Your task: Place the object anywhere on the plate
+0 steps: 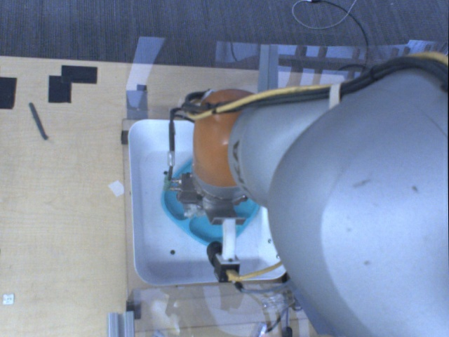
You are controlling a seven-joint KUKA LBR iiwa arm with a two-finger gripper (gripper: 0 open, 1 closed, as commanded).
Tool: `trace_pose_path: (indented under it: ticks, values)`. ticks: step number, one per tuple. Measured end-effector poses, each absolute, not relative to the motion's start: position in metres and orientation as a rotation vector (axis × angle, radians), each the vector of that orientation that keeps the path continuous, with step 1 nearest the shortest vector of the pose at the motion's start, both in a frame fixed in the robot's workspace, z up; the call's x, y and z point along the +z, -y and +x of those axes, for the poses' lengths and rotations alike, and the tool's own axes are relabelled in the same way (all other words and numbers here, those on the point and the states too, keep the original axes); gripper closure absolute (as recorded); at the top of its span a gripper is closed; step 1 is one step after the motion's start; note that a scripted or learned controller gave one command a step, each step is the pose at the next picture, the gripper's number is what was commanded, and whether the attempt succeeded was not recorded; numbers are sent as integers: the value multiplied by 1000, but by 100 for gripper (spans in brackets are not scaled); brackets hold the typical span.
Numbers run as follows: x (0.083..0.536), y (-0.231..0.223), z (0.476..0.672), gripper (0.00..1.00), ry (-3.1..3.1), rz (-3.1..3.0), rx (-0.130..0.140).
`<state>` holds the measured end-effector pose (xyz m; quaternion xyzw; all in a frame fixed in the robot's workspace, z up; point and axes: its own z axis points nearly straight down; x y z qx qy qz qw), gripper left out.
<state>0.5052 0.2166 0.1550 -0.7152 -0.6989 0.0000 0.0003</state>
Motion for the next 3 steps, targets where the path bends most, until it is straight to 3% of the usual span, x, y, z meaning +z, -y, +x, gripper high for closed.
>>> trace_pose_path:
  ticks: [1,2,3]
  values:
    - [123,-119,547,100,2225,-2218,-1]
    - [189,-107,500,100,1716,-2632,-3]
    - [143,-130,486,100,1623,-2688,2]
